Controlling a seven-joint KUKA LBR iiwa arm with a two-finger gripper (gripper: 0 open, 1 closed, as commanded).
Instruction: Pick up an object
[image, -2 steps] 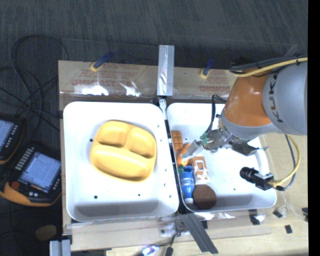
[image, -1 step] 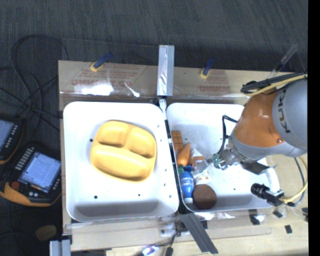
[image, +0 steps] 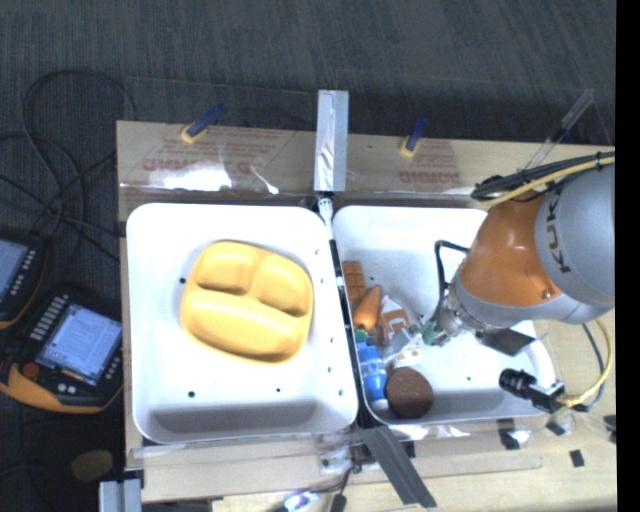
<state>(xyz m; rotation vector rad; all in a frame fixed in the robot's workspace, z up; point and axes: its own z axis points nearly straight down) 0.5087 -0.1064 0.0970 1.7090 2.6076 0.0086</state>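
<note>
My gripper (image: 430, 331) hangs low in the right bin (image: 470, 385), below the orange wrist band, with its tip over the bin floor just right of a cluster of small objects. That cluster holds an orange carrot (image: 367, 306), a brown ball (image: 408, 392), a blue bottle (image: 373, 375) and a brown ridged bar (image: 352, 278) against the bin's left wall. A small brown-and-white piece (image: 398, 324) lies just left of the gripper tip. I see nothing lifted off the floor.
A large yellow bread-shaped object (image: 247, 298) lies in the left bin (image: 160, 400). The arm's grey body and cables cover the right bin's right side. A handheld controller (image: 70, 345) sits off the bench at far left.
</note>
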